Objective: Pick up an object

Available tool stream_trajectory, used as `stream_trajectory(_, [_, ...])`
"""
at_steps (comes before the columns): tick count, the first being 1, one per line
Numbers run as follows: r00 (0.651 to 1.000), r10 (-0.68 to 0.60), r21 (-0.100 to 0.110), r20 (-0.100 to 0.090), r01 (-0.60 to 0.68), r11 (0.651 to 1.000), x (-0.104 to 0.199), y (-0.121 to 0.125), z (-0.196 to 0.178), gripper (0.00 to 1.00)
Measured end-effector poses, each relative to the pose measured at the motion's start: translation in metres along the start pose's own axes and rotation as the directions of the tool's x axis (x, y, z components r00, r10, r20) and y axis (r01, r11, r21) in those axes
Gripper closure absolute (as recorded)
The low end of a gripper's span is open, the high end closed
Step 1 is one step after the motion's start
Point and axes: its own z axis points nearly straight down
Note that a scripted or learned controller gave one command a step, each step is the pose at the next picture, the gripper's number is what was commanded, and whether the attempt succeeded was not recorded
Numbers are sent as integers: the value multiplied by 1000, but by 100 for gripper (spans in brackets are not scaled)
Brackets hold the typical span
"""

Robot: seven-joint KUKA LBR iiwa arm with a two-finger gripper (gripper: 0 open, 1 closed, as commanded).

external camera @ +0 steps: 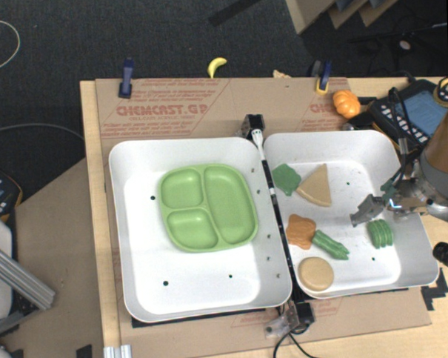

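The gripper (pixel 374 211) hangs in the right bin (pixel 341 143), fingers parted and holding nothing, just beside a ridged green piece (pixel 381 233) near the right wall. A descent here risks a finger landing on the piece or nudging it against the wall. Bins sit on a brown board (pixel 162 110); dark floor lies beyond.

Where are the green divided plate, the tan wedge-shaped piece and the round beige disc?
Green divided plastic plate (pixel 208 206): camera view, left bin; point on the ridge where its compartments meet.
Tan wedge-shaped piece (pixel 317 187): camera view, right bin; point on its flat middle.
Round beige disc (pixel 315 274): camera view, right bin's near edge; point on its centre.
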Motion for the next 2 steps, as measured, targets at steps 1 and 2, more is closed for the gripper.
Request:
stream_trajectory(1, [1000, -9, 4, -5, 9, 1000, 94, -9, 10, 0])
stream_trajectory(2, [1000, -10, 0, -3, 10, 1000, 186, -9, 10, 0])
